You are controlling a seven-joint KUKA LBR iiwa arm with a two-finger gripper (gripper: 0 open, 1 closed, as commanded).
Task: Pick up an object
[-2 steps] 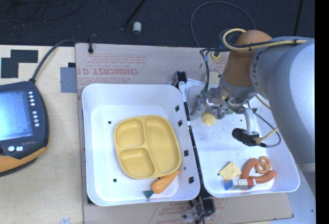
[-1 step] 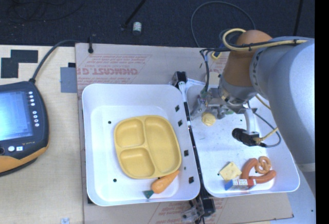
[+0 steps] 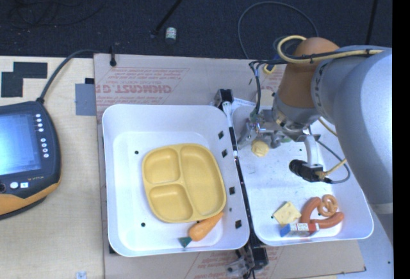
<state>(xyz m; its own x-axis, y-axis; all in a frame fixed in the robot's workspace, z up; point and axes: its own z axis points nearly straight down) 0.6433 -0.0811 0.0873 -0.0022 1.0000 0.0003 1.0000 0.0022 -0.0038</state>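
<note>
Camera view: the tool (image 3: 262,135) sits low over the upper-left part of the right bin (image 3: 272,187), with the arm (image 3: 359,98) reaching in from the right. The nearest candidate is a small pale yellow lump (image 3: 259,149) on the bin floor right at the tool's tip. It is touching or just beside the tool; can't tell which. Can't tell how far open the tool is, and nothing is visibly clamped in it. Handling, as a judgement: the lump looks like a small toy food piece, so light, roundish, likely soft plastic or foam, not fragile. Its rounded sides may roll or squirt out under an off-centre pinch, so best to take it across its widest middle, coming straight down. Edges: the lump lies near the dividing wall (image 3: 233,156) where the two bins meet, so room is tight on that side. Closing along the wall looks safer than closing toward it. Open room: bare floor toward the middle and near side of the bin. The other items sit well apart at the near edge: cheese wedge (image 3: 287,212), pretzel (image 3: 329,203) touching the sausage (image 3: 323,221), and a blue-and-white packet (image 3: 293,229) just beside the cheese. The left bin (image 3: 122,143) holds a yellow divided plate (image 3: 168,167) with a carrot (image 3: 205,228) at its near rim, both beyond the wall and out of the way. A straight vertical lift looks unobstructed.
</note>
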